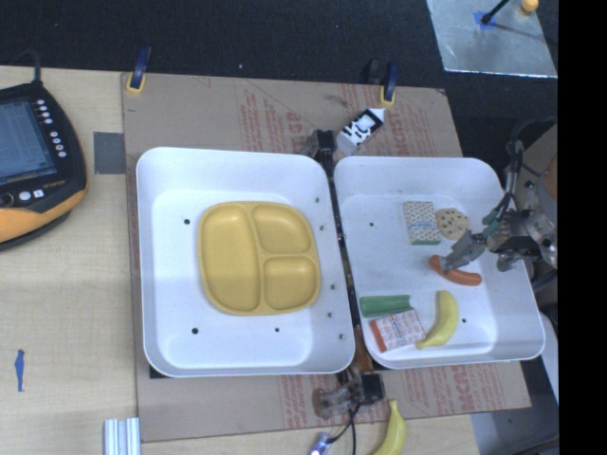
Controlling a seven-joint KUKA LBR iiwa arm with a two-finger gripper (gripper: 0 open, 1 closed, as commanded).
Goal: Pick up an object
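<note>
Gripper [465,252] and wrist lean in from the right edge, low over the right bin [493,339], the fingers slanting down and leftward toward the bin floor. The finger ends sit just above the hot dog [456,272], an orange-red sausage lying flat near the bin's middle right; whether they touch it cannot be told, and how far apart the fingers stand is too blurred to read. Nothing is visibly held between them.

Around the hot dog lie the other pieces in the same bin: a patterned card [419,222] and a round cracker [451,222] side by side just above it, a green block [385,304] toward the lower left, a red-and-white packet [397,330] just below that, and a banana [440,318] curving beside the packet, near the bin's lower wall.

The left bin [166,254] holds a yellow divided plate [258,256] with three compartments, lying flat at its centre. On the bench [57,320], well to the left, rests an orange-rimmed control pendant [33,173].
</note>
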